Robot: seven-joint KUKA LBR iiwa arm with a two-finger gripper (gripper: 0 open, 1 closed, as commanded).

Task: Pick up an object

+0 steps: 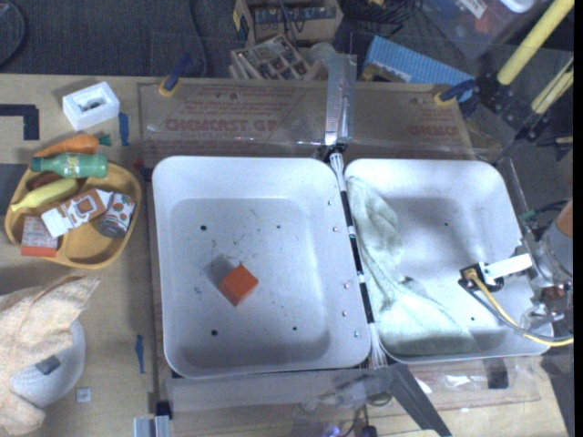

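Camera view, orange block (240, 284), corners diamond-wise, left bin (182, 208)

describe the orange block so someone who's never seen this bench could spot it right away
Two shallow white bins sit side by side on the bench; look in the left bin. The orange block lies a little below that bin's middle, tilted like a diamond, with a grey smudge just beside it. It is the one solid, brightly coloured thing in either bin; the right bin holds a pale crumpled cloth.
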